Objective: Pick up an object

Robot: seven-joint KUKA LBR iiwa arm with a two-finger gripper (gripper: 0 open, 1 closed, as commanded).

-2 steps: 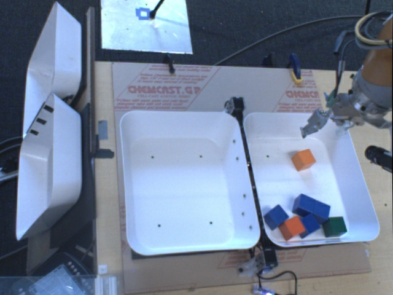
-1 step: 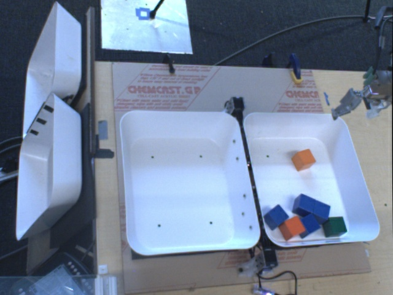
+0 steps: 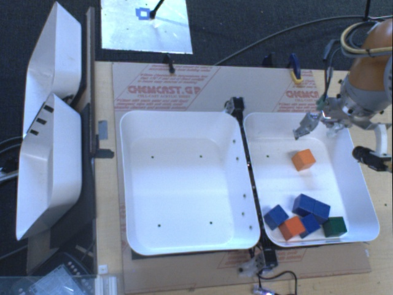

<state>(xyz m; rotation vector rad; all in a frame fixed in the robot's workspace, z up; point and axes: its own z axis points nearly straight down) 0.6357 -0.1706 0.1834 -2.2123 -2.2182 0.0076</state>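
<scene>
Reaching in from the right, the grey arm (image 3: 368,72) with its orange band is seen above the far right corner of the right bin (image 3: 359,183). The gripper (image 3: 305,128) is held over the bin's upper part, tilted down toward the left; whether its fingers are open or closed cannot be told at this size, and nothing is seen between them.

A lone orange cube (image 3: 303,160) is found on the bin floor just below and slightly left of the gripper, apart from it. A cluster is gathered near the bin's front edge: a small blue cube (image 3: 276,216), a second orange cube (image 3: 293,227) just beside it, a larger blue block (image 3: 312,206) behind them, and a dark green cube (image 3: 334,227) toward the right corner. The blue and orange pieces of the cluster are seen touching or nearly so.

The left bin (image 3: 132,183) is set alongside, separated by a dark divider (image 3: 247,165).
</scene>
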